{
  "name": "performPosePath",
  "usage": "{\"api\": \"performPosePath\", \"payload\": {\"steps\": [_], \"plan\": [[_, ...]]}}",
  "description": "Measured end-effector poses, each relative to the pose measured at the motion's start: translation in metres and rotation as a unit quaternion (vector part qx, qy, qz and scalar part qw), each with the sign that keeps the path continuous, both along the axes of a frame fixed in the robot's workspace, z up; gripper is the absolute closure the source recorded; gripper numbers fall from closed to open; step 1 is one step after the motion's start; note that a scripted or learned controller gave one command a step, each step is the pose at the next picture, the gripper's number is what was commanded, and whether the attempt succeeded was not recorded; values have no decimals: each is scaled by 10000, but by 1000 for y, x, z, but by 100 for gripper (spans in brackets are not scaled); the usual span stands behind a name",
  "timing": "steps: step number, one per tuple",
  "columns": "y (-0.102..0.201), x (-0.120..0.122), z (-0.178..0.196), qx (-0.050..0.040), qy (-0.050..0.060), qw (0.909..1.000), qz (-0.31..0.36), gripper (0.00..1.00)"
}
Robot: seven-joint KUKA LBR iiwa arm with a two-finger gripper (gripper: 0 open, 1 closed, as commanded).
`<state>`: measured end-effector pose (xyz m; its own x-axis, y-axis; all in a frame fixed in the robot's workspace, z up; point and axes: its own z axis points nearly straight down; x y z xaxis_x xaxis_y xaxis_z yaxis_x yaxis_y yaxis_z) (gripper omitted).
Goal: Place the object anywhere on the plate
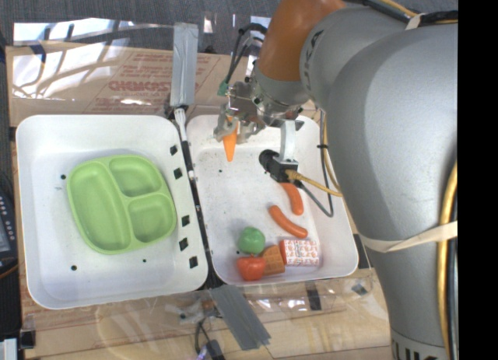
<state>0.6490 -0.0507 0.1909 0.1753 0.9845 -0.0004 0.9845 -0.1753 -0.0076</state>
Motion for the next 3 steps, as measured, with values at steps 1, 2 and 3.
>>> {"api": "performPosePath", "payload": {"steps": [1,2,3], "plan": [[76,-9,-1,1,-3,9985,547,100],[154,-58,-90,8,-59,9662,2579,100],[152,-58,-90,1,-60,9664,2569,0]]}}
